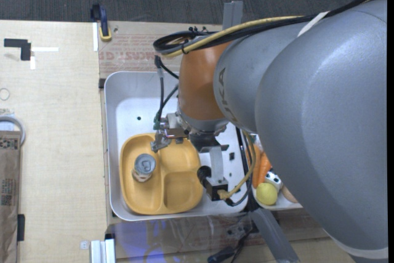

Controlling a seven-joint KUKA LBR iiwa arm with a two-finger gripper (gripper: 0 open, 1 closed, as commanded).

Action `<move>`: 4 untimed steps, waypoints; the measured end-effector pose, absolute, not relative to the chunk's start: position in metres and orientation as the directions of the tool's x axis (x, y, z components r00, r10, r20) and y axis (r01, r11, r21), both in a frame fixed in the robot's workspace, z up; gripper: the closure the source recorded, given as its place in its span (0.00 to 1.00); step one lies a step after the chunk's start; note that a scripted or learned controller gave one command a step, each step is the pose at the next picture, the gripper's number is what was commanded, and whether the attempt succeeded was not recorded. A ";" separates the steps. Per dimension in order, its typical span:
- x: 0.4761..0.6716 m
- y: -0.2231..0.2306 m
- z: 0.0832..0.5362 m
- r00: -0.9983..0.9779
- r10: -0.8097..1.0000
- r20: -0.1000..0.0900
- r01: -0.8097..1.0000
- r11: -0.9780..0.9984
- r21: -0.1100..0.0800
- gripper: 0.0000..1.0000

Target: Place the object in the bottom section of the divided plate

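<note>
Reddish mirrored lettering on the cardboard strip (132,49) behind the bin is too blurred to read.

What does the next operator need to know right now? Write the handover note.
Gripper: low over the yellow divided plate, at its upper edge; whether it is open or shut cannot be read.
Object: a small can stands upright in the plate's left section, apart from the gripper.
Plate sits in the left white bin. A carrot and a yellow fruit lie in the neighbouring bin.
Done: can is on the plate.
Left: check that this is the bottom section, then clear the arm.
</note>
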State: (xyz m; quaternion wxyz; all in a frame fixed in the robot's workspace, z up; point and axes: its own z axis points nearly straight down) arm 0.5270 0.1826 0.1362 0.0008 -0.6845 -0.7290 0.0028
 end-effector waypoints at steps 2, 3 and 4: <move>0.496 0.194 0.135 -0.029 1.000 -0.005 1.000 0.029 -0.010 1.00; 0.528 0.224 0.135 0.037 0.999 -0.004 0.999 -0.037 -0.004 1.00; 0.505 0.116 0.094 -0.092 0.996 0.005 0.996 0.092 0.006 1.00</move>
